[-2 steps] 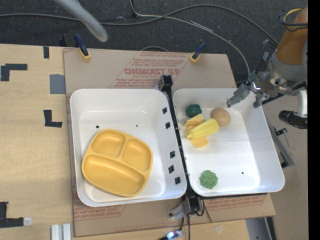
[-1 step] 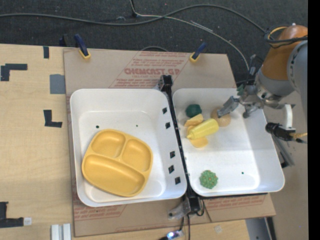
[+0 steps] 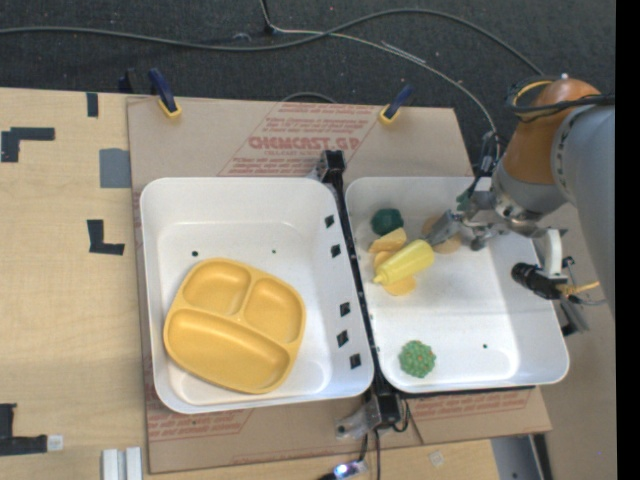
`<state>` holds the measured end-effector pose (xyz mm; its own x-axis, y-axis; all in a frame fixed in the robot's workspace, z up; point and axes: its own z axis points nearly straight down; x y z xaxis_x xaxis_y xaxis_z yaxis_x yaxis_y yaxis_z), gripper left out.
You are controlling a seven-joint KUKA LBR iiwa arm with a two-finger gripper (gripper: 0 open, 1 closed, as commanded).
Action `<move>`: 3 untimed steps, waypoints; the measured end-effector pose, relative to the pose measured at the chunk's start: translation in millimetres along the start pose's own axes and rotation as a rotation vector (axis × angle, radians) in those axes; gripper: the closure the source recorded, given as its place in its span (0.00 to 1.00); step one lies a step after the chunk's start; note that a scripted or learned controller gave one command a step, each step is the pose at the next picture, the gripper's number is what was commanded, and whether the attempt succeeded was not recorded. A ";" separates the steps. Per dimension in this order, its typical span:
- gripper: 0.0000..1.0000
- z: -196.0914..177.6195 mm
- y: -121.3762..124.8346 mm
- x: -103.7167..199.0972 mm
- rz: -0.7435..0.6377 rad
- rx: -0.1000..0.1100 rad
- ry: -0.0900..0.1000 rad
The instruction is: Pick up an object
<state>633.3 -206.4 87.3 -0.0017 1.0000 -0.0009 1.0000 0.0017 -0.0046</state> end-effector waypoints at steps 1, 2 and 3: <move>1.00 -13.3 1.0 0.6 -0.001 -0.001 0.000; 1.00 -64.1 6.6 -7.2 0.000 -0.007 0.000; 1.00 -126.8 6.7 -11.3 0.000 -0.009 -0.001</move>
